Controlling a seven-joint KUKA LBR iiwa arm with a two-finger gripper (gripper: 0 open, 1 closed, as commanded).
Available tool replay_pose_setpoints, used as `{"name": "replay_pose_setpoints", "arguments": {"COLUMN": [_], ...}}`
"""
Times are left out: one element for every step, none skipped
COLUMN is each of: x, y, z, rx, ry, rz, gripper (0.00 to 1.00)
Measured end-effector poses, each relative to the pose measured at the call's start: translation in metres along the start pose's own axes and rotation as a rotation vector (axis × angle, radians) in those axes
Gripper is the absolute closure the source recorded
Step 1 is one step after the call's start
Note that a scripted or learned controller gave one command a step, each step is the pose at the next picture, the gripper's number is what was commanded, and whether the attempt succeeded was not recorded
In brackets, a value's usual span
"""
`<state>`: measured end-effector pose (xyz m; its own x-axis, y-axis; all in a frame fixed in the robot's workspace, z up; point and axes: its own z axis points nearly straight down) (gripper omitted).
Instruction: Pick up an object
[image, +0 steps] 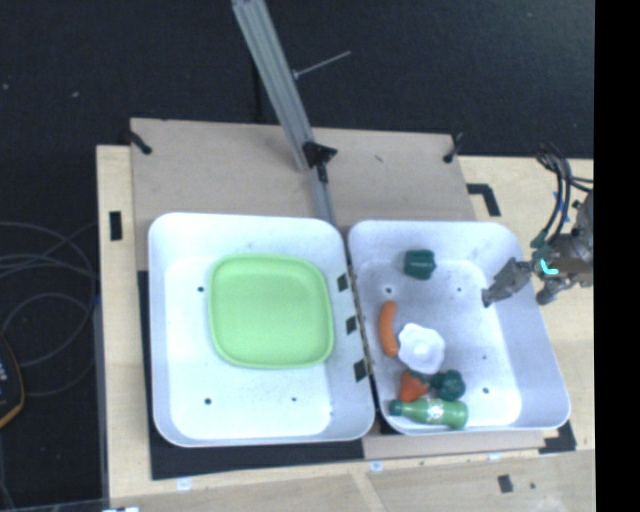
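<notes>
Your end effector (527, 284) hangs spread wide and holding nothing over the right bin (535, 345); the orange sausage (388, 329) looks light, firm; pinch it mid-length.

**Right bin: six small objects, none lifted**

All pickable items sit in the right bin (520, 330).
- Dark green pepper-like piece (419, 263): near the far wall, alone, well apart from the rest.
- Orange carrot-shaped piece (388, 329): lies lengthwise near the bin's left wall, just beside the white object.
- White lumpy object (421, 346): mid-bin, shape hard to tell.
- Red-orange piece (411, 386): just below the white object, partly hidden.
- Dark teal round piece (448, 382): just beside the red-orange one.
- Green bottle (430, 411): on its side along the near wall, pale label at its middle, touching the cluster above.
</notes>
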<state>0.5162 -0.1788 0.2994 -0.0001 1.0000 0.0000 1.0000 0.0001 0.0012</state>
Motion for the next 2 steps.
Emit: {"name": "replay_pose_setpoints", "arguments": {"x": [0.000,-0.002], "y": [0.000,0.000], "z": [0.000,0.062], "rx": [0.000,0.006], "ry": [0.000,0.001], "rz": [0.000,0.001], "gripper": [0.00,0.00]}}
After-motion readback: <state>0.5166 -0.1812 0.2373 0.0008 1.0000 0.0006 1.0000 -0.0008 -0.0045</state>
